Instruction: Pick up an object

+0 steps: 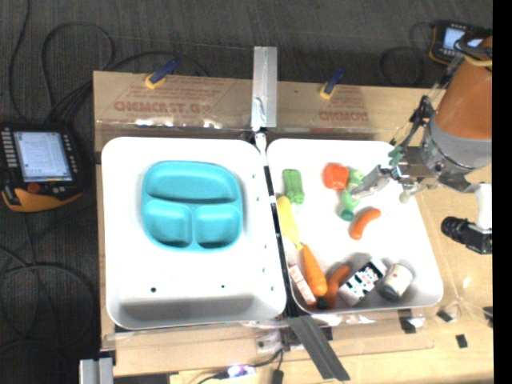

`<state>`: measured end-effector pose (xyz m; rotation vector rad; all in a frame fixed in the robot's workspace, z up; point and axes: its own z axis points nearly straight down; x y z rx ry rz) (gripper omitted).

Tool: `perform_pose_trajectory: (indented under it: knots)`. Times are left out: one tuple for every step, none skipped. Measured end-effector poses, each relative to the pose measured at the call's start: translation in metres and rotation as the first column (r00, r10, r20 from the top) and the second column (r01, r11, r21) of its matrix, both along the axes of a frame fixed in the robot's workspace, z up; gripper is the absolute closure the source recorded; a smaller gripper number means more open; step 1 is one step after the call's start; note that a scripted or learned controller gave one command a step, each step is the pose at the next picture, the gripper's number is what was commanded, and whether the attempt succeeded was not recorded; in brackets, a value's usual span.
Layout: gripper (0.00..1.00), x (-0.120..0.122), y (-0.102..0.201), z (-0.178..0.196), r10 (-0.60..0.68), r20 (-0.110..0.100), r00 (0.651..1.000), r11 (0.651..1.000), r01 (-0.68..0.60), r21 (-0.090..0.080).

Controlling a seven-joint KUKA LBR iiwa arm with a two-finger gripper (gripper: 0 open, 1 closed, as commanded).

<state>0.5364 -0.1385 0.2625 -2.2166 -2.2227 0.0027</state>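
Bench front: a dark bracket (pixel 320 350) sticks out from the near edge, between the two bins.
Left bin (pixel 128 286): white and shallow, holding a blue divided tray (pixel 193 203) with three compartments, set toward the far half.
Right bin, near end: along the front wall (pixel 428 290) of the right bin lie an orange carrot (pixel 313 270), a small black-and-white box (pixel 365 279) and a grey-white can (pixel 397 279), packed close together; a second, shorter orange piece (pixel 338 277) sits between the carrot and the box.
Right bin, left wall: a yellow stick-shaped thing (pixel 286 222) lies along the wall, its near end touching the carrot's top.
Right bin, middle: an orange sausage-shaped toy (pixel 364 222) lies tilted, apart from the near pile.
Right bin, far half: a green pickle-like piece (pixel 294 186) lies near the left wall; a red-orange pepper (pixel 336 175) sits to its right, with a small green stem-like piece (pixel 348 206) just beside it.
Gripper (pixel 370 184): it hangs over the far half of the right bin, beside the pepper and above the green piece; its fingers are narrowly parted, with nothing between them.
Arm (pixel 464 110): grey with an orange band, reaching in from the right over the bin's rim.
Far side: brown cardboard (pixel 184 102) is held by two clamps (pixel 162 72) behind the bins.
Floor, left: a tablet-like controller (pixel 38 162) lies on the dark carpet.
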Motion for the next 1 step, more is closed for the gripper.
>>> perform_pose_trajectory:
  knots:
    - [0.0, 0.025, -0.024, -0.1502, 0.163, 0.013, 0.987, 0.987, -0.163, -0.004]
